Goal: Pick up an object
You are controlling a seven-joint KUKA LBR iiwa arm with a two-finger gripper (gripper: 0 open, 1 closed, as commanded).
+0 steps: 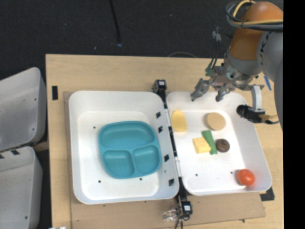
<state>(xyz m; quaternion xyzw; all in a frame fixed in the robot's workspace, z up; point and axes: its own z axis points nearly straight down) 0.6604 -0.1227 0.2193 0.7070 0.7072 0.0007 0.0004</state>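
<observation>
Though not yet touched, lying loose on the floor of the right bin [209,175] — six small pieces, any one good enough for the task. Nearest the far wall, a tan disc [215,121], flat and alone. To its left, close against the wall shared with the other bin, a yellow oval piece [178,120], also alone. Nearer the middle, a tight cluster: a yellow block [200,146] pressed against a green stick [208,140], with a brown ball [222,145] just beside the stick's other side, perhaps touching. Off in the near right corner, well apart from the rest, a red ball [246,177].

Above the far rim of that bin, the gripper [208,91], fingers spread wide with nothing between them. Beyond the disc and the oval piece, not yet over either.

Judged from this: the approach step, before any descent or grasp. Next, likely a short move toward the near side to centre over one piece, then straight down and a squeeze. Best bets the disc or the oval piece — close by, with free space around them. Worth avoiding the cluster, where closing on one piece could catch or shove its neighbours. For the flat disc, fingers low against the bin floor or a slip over the top.

Further out, in the left bin [81,109], a teal divided plate [129,148], well away from the work, and under both bins the wooden bench [57,80].
</observation>
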